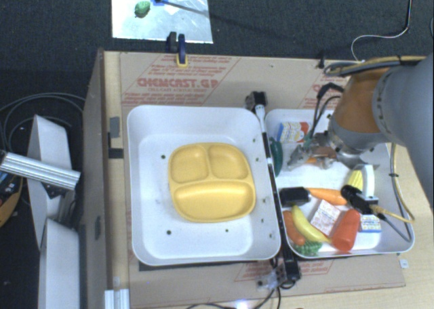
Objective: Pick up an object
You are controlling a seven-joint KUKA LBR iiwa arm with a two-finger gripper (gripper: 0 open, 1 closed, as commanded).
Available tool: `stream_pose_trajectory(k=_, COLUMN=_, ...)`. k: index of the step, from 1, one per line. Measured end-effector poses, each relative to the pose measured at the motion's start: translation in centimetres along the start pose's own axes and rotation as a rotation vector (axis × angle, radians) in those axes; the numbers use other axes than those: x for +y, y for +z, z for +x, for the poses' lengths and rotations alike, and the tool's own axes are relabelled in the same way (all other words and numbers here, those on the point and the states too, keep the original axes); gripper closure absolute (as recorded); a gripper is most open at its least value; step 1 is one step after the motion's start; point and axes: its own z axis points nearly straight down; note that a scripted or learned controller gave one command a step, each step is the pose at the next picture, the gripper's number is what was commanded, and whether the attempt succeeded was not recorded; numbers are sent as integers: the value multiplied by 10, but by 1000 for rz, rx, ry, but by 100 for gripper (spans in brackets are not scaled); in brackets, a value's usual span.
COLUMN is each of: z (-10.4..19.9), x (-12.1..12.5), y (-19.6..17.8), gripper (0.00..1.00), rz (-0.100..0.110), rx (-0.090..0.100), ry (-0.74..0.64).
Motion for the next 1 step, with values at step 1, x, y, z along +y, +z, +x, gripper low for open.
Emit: stream_pose_trajectory(k=1, z=-13, x=59, y=0, gripper=0, rz=0, rx=0, ry=-2)
